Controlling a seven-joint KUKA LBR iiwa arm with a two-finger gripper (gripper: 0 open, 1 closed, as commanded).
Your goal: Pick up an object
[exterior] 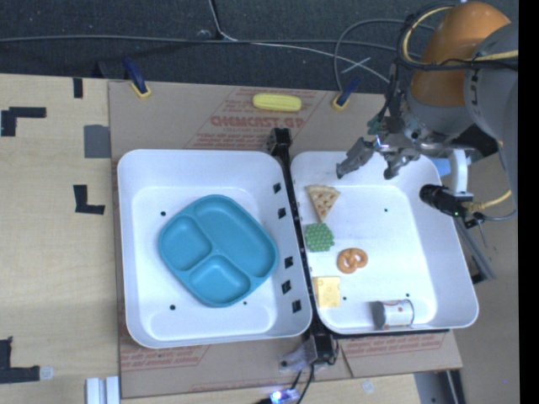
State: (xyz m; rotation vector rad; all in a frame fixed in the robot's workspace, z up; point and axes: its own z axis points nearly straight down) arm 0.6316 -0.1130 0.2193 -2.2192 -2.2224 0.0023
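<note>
Hovering spread wide, holding nothing: pincer [371, 162] above far edge of right bin [438, 251]. Nearest target: triangular cracker [322, 199], just left and nearer camera, point aimed toward near rim. Beyond it along same left wall: green piece [318, 236], pretzel [352, 260], yellow square [327, 292]. Likely needing short leftward shift, then descent.

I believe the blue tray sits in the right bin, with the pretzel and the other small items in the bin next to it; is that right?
Not quite: the camera view shows the blue tray in the left bin. The pretzel and the other small items lie in the bin next to it, the right bin.
</note>
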